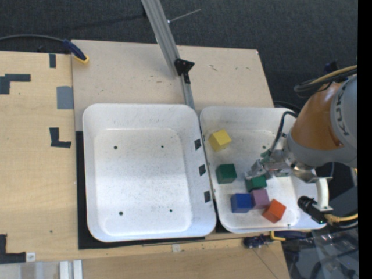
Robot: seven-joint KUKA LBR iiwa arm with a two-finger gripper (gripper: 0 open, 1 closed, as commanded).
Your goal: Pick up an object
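The right bin holds several blocks: a yellow one near its back left, a green cube in the middle, a blue cube, a purple block and an orange-red block along the front. Another green block lies right under my gripper, which hangs low over the bin's right half, reaching in from the right. Whether that green block sits between the fingers is hidden by the wrist.
The left bin stands beside the right one. A grey metal bar slants down from the top to the bins' shared back corner. The wooden bench spreads to the left.
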